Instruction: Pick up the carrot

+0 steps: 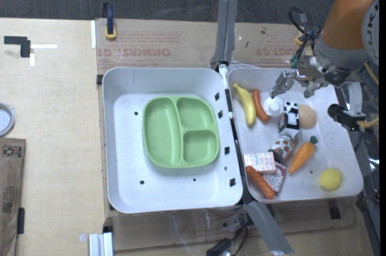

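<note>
So far you've lifted nothing: the tapered orange carrot with a green top [301, 156] lies in the right white bin [353, 155], while your two-finger gripper [299, 83] hovers spread and unladen near the far rim.

A robotics lab: white bins [111, 128] taped to a cardboard-covered bench [48, 98].

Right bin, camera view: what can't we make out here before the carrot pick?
- Gripper: too small and blurred against the arm to tell finger state.
- Small packets near the bin's front left: overlapping, labels too small to read.
- Black-and-white item above the carrot: identity unclear, too small.
- Arm's upper part: cut off by the right edge.
</note>
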`<state>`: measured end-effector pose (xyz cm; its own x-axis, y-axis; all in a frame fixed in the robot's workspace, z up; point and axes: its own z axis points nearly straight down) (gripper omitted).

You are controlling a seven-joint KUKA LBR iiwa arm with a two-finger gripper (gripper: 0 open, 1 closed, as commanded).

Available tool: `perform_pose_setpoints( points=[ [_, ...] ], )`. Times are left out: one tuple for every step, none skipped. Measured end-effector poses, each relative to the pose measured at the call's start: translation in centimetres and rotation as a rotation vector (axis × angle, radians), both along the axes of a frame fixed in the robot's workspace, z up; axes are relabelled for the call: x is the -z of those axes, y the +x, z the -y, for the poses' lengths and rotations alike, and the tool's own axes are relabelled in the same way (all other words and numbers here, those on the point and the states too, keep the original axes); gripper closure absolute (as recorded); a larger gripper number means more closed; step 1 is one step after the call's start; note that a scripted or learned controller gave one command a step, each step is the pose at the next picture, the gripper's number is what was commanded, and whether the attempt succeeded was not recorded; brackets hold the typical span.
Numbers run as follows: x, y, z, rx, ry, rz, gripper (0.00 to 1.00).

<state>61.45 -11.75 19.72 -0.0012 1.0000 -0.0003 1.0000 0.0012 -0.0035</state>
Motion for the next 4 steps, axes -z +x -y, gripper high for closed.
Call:
perform_pose_setpoints(
  points=[
    [2.4,-5.5,4.6,-0.014,0.0,0.001,0.0],
    [10.7,-9.2,9.7,-0.219,0.009,-0.001,0.0],
    [10.4,-13.6,2.5,-0.361,0.0,0.006,0.0],
    [10.6,-13.7,5.9,-0.58,0.001,0.004,0.0]
  ],
)
